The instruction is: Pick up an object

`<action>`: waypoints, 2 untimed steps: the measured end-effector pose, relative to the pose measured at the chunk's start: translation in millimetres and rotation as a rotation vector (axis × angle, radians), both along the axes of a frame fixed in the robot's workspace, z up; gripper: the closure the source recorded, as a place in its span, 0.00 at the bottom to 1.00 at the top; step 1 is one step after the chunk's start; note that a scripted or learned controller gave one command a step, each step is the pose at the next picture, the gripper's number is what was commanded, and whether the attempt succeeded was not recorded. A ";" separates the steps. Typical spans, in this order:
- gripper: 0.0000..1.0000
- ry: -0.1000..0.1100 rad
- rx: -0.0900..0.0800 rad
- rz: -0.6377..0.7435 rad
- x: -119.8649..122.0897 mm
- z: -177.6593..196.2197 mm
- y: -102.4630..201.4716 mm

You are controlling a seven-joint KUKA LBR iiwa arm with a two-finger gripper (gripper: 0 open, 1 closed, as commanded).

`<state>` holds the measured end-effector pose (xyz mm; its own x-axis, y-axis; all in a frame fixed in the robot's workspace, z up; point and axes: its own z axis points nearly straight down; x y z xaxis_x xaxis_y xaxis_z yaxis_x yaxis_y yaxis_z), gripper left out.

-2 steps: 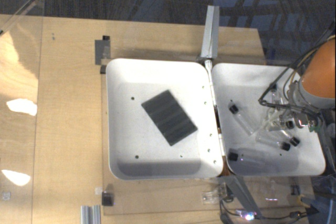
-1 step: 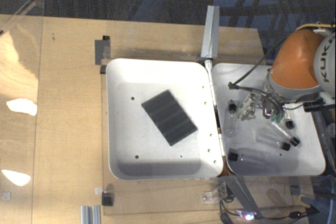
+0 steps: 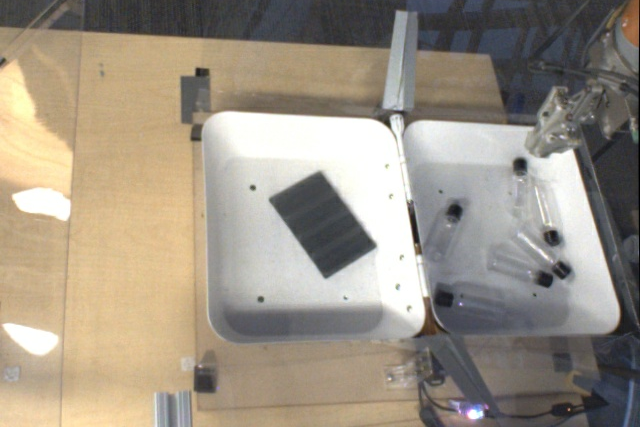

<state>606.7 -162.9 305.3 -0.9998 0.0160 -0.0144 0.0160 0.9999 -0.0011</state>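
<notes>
A: What lies nearest you on the surface [image 3: 120,245]?
B: The right bin [image 3: 598,310] holds clear vials with black caps [image 3: 520,260], scattered across its floor. The left bin [image 3: 225,315] holds a dark ribbed pad [image 3: 322,223].
A: And your hand [image 3: 553,127]?
B: Over the right bin's far corner, above the vials; you cannot tell if it is spread or pressed together.
</notes>
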 end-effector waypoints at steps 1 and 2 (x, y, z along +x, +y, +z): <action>1.00 0.000 -0.007 0.550 42.2 133.4 -41.4; 0.00 0.001 -0.007 0.550 42.2 133.2 -41.5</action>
<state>648.9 -204.4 438.5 -0.8607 -0.5089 -0.0117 -0.5089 0.8608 -0.0071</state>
